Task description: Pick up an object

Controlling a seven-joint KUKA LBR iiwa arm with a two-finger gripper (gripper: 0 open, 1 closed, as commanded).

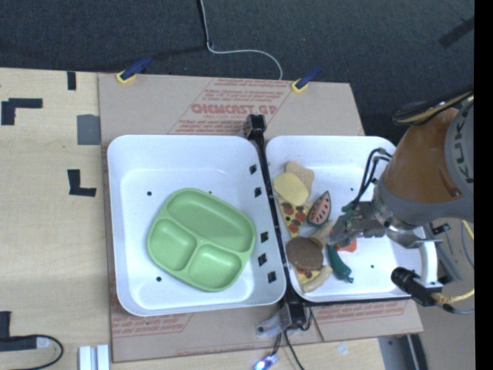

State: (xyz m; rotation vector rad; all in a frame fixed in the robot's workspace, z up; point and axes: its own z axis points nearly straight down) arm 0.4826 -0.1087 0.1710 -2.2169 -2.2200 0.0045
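One gripper low in right bin, jaw state unclear. Green toy at its 6 o'clock; descend straight, centre before closing.

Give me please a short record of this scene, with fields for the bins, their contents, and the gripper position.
left bin: holds a green divided plate, lying flat
right bin: holds toy food piled near its left wall
toy food: yellow piece, pizza slice, watermelon slice, brown round piece, dark green piece
gripper: low in the right bin, at the right edge of the pile
grasp: cannot tell from this view
arm: reaches in from the right
bench: cardboard sheet under both bins
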